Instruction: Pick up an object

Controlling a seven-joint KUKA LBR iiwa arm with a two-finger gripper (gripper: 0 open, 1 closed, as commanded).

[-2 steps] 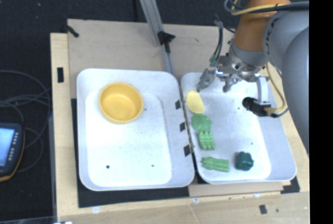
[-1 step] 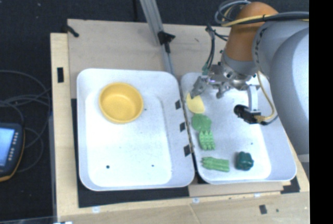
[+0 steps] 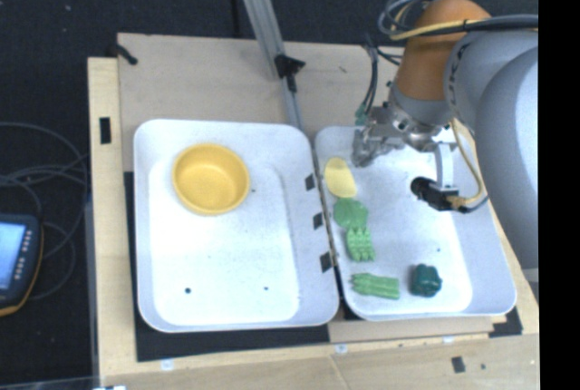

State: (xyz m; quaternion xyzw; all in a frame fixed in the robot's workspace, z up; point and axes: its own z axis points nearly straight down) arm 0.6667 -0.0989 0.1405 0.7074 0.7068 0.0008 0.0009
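**Claw Over the Right Bin**

Here the grey metal claw (image 3: 365, 149) hangs at the top of the right white bin (image 3: 453, 238), just beside the pale yellow lump (image 3: 340, 178). I cannot tell how it is set. A round yellow bowl (image 3: 211, 179) sits upper left.

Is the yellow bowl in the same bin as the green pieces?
No, the yellow bowl sits in the left bin; the green pieces lie in the right bin.

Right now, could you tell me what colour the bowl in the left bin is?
Yellow; the camera view shows the bowl clearly.
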